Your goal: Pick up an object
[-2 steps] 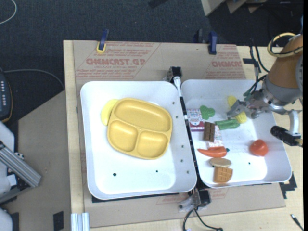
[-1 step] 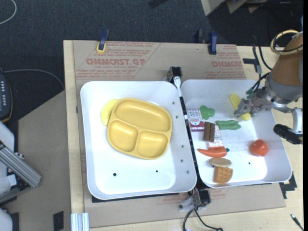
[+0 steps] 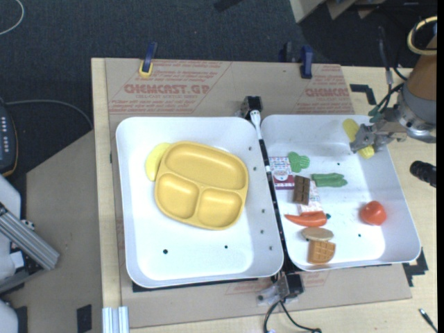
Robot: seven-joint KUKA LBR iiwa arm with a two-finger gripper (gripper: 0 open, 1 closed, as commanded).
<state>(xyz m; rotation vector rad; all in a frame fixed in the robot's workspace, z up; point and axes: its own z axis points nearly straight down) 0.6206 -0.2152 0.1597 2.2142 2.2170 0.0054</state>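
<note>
My gripper (image 3: 365, 143) hangs low over the far right corner of the right bin (image 3: 395, 186). A yellow object (image 3: 351, 126) lies right under it, showing on both sides of the gripper; I cannot see whether it is held. Elsewhere in this bin lie a red tomato (image 3: 372, 213), a red chili (image 3: 306, 218), a brown block (image 3: 302, 189), a green pod (image 3: 328, 180), a small green piece (image 3: 298, 161), a red and white packet (image 3: 279, 168) and a waffle-like piece (image 3: 320, 250) with a tan slice (image 3: 318, 234) beside it.
The left bin (image 3: 139, 241) holds a yellow divided plate (image 3: 201, 184) with a yellow object (image 3: 155, 159) tucked at its far left side. A black divider bar (image 3: 267, 179) runs between the bins. The arm comes in from the right edge.
</note>
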